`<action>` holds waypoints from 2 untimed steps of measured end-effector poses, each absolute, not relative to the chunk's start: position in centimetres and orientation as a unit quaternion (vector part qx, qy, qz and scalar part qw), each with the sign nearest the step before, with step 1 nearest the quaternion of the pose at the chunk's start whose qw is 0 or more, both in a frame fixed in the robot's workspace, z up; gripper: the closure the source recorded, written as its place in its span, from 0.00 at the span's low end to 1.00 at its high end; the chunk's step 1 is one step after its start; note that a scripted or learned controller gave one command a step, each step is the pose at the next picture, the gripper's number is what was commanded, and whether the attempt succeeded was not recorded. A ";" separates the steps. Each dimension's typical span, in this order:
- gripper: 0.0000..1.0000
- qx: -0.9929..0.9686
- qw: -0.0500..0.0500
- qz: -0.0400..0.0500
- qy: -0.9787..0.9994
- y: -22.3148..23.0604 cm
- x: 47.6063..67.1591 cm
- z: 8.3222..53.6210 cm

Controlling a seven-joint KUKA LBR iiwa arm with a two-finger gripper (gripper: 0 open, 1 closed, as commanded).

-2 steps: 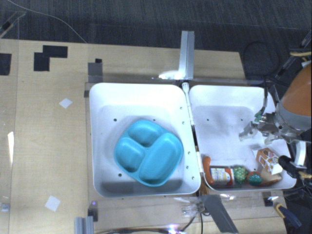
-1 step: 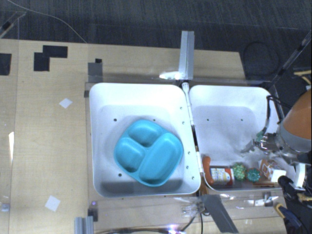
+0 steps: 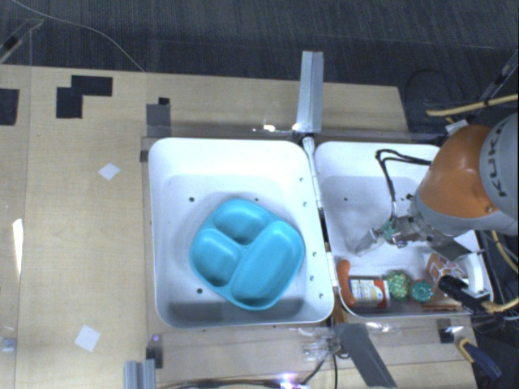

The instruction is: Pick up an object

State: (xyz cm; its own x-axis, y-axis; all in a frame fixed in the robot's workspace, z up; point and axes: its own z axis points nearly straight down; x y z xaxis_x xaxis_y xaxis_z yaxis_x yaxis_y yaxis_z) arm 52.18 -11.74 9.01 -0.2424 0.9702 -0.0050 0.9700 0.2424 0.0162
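Red-capped sauce bottle (image 3: 365, 288), lying flat along the near wall of the right white bin (image 3: 357, 177), sits just below and left of the gripper (image 3: 388, 235). Long axis runs left-right. Finger state cannot be determined. Green textured ball (image 3: 397, 283) lies directly below.

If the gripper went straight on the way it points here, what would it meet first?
The gripper points toward the view's left and downward over the right bin. Its line seems to reach bare bin floor first, above the ketchup bottle by the near wall. Depth is unclear from this slanted view.
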 end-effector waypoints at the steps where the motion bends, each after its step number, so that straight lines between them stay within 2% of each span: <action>1: 0.00 0.480 0.010 0.003 0.877 -11.9 49.3 9.1; 2: 0.00 0.438 0.003 0.001 0.899 -11.2 48.9 16.2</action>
